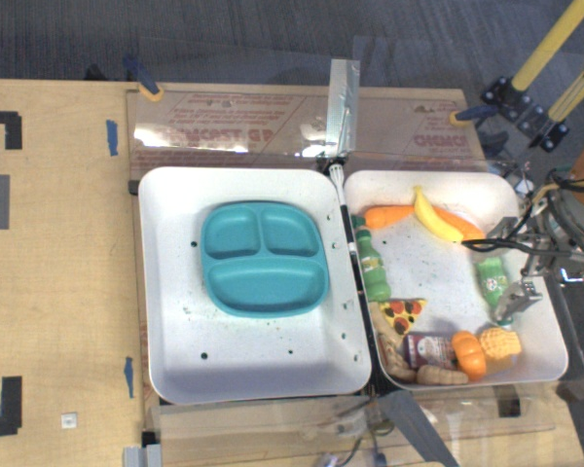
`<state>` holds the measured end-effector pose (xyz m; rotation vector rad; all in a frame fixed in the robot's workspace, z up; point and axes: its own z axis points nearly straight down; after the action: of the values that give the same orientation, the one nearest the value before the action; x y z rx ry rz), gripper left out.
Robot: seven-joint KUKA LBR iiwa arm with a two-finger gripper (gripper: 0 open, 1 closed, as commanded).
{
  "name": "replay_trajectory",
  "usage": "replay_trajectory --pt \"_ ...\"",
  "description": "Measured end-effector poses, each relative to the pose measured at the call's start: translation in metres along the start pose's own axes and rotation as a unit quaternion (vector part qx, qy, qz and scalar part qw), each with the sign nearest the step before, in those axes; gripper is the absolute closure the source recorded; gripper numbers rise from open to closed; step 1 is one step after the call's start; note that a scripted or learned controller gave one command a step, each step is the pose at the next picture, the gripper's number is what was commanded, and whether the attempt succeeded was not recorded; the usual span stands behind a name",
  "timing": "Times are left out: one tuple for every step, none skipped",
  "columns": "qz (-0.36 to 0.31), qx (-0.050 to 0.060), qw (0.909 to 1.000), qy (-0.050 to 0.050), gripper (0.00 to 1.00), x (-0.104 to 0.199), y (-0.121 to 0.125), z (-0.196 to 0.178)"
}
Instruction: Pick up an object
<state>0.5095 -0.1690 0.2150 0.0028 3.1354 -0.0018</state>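
Gripper (515, 303) hangs over the right bin (448, 188), near a green packet (492, 280); whether it grips anything is unclear. A teal divided plate (264, 258) lies in the left bin (165, 261).

Left bin (165, 261): one teal divided plate (265, 259). Right bin (438, 270): banana (438, 217), carrot (389, 216), green bottle (373, 269), pizza slice (405, 313), orange (470, 351), corn (499, 342). Gripper (514, 305) sits low at the right wall, apparently beside a green packet (492, 282).
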Motion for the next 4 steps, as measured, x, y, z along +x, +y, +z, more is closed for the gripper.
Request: replay_trajectory --pt "0.01 0.002 0.9999 -0.005 0.0 0.014 -0.033 0.125" --pt "-0.086 0.002 0.9963 -0.002 0.0 0.027 -0.056 0.125" --pt "-0.206 0.001 0.9786 -0.004 0.0 -0.05 -0.053 0.044" --pt "-0.246 0.001 0.9693 -0.003 0.0 -0.022 -0.054 0.125"
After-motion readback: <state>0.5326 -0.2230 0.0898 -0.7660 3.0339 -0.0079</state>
